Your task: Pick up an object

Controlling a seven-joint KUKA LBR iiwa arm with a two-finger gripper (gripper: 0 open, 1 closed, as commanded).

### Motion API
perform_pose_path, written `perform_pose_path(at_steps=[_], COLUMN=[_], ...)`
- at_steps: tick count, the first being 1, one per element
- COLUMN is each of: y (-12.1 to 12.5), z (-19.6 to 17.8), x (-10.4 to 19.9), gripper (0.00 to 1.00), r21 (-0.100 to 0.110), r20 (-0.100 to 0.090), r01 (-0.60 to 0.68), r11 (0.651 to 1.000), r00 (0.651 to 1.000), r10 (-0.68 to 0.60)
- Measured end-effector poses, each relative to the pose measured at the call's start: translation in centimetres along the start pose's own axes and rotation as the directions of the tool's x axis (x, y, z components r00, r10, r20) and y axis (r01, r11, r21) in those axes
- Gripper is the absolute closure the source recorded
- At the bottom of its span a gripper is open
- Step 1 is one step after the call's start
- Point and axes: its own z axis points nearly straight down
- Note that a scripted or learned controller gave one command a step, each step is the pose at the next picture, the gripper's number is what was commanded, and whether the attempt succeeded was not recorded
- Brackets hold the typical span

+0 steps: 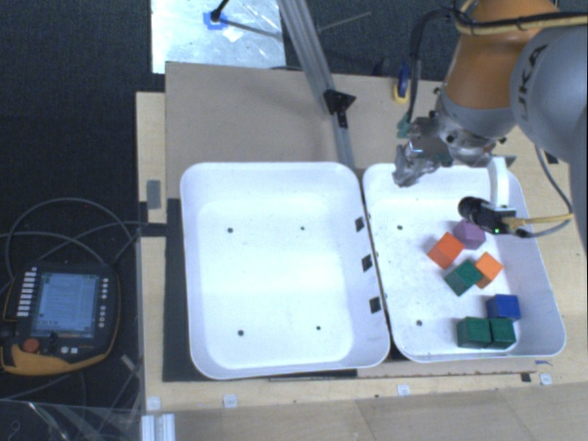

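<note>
Blocks (473,278) below-right of hand (409,171)

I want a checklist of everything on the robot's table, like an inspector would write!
Surface: bench bearing the left bin and the right bin side by side.
Job's things: in the right bin, orange block, purple block, small orange block, green block, blue block, dark green blocks.
Clutter: nothing seen.
Grippers: gripper over the right bin's top edge, apart from the blocks.
Cables: black cable looping to the pendant.
Surroundings: teach pendant at left; metal pole.
</note>
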Motion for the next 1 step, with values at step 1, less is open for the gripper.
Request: perform_pose_path(at_steps=[1], y=[-0.24], z=[1.03], x=[6.11], gripper=[1.00], r21=[0.000], r20=[0.000], r01=[0.001], r11=[1.000], r00=[1.000], r10=[-0.001])
